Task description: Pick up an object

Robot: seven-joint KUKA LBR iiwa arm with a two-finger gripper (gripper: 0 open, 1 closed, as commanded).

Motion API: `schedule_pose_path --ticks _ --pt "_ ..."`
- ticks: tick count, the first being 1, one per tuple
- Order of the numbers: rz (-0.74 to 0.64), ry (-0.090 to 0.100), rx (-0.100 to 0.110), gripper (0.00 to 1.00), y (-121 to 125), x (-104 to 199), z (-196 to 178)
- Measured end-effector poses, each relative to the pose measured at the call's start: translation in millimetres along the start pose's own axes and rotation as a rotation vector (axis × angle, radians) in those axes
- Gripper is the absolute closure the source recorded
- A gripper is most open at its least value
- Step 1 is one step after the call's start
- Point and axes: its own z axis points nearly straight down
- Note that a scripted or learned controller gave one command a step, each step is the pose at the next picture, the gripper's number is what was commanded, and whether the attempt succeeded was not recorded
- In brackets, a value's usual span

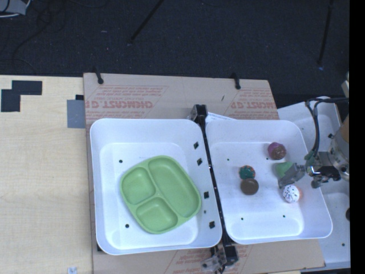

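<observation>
The right bin point(268, 227) holds several small objects. A maroon ball point(277, 150) lies toward the back, with a teal and red lump point(246, 171) and a brown ball point(249, 186) near the middle. A green piece point(282, 168) and a white speckled ball point(291, 193) sit by the right wall. My gripper point(288, 177) reaches in over the bin's right wall. Its tip is low between the green piece and the speckled ball, close to both. I see nothing clearly held in it.
The left bin point(108, 147) holds a light green divided plate point(160, 194). A black divider point(209, 176) runs between the two bins. Black cables and the wrist hardware point(325, 170) crowd the right bin's right edge. Cardboard lies under both bins.
</observation>
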Motion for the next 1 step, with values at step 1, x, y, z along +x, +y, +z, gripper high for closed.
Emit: schedule_pose_path --ticks 1 --pt "-0.002 -0.002 -0.009 0.00 1.8 0.0 -4.8"
